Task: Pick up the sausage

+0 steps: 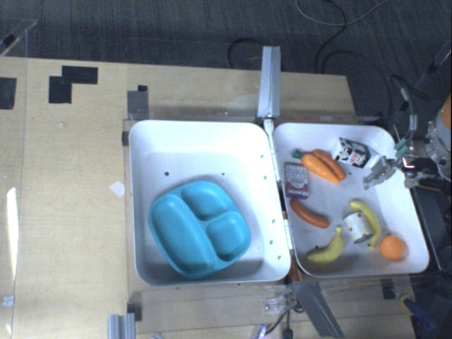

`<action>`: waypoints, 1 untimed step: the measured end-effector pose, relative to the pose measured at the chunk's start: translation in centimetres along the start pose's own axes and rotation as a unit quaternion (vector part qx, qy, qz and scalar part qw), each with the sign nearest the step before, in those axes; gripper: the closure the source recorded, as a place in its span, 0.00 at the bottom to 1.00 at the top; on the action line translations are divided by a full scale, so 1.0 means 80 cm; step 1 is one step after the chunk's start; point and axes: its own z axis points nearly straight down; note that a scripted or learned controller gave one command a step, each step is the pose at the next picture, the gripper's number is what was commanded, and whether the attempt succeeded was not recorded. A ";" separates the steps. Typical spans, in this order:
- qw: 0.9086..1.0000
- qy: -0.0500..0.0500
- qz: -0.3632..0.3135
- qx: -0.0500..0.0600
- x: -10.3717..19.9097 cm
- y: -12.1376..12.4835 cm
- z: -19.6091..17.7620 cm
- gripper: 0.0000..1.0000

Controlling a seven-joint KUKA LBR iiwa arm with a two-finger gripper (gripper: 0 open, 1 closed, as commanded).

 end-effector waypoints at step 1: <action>0.994 0.001 -0.110 0.000 0.084 0.014 0.143 0.00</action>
